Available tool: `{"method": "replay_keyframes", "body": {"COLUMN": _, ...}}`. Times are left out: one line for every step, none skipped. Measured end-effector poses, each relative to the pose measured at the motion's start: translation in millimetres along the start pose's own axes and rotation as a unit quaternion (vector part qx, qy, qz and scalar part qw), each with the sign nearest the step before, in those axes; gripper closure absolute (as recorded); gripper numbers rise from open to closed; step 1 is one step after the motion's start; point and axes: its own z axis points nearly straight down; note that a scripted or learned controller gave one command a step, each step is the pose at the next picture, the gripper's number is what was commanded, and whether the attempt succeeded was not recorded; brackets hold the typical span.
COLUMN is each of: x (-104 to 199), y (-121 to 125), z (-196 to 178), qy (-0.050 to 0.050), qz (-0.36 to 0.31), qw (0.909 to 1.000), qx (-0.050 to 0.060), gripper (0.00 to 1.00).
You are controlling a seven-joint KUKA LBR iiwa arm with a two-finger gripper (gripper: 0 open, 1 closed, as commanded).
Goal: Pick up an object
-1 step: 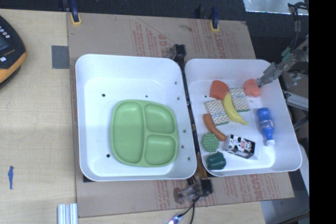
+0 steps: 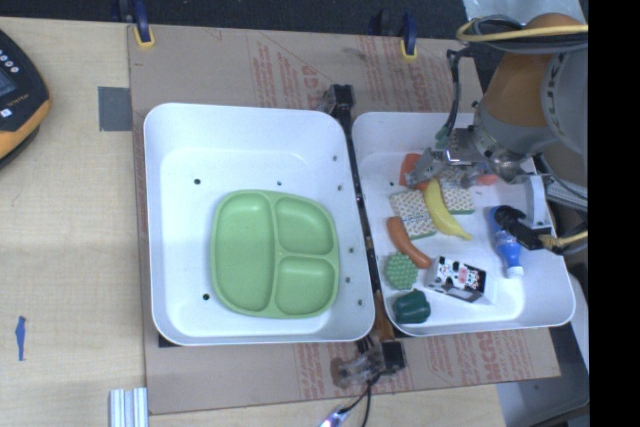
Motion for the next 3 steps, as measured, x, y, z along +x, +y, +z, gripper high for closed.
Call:
{"method": "replay_keyframes", "body": {"x": 27.3, "y": -72.6, "z": 7.7, "qy": -0.002, "qz": 0.0, "qw": 1.0, "qx": -0.008, "gripper": 0.0}}
{"method": "replay_keyframes", "body": {"x": 33.5, "y": -137.5, "z": 15.1, "qy": 0.001, "qz": 0.0, "qw": 1.0, "qx": 0.002, "gripper": 0.0}}
{"method": "replay_keyframes", "body": {"x": 17.3, "y": -42.1, "z": 14.5, "qy": 0.001, "qz": 0.0, "qw": 1.0, "qx": 0.001, "gripper": 0.0}}
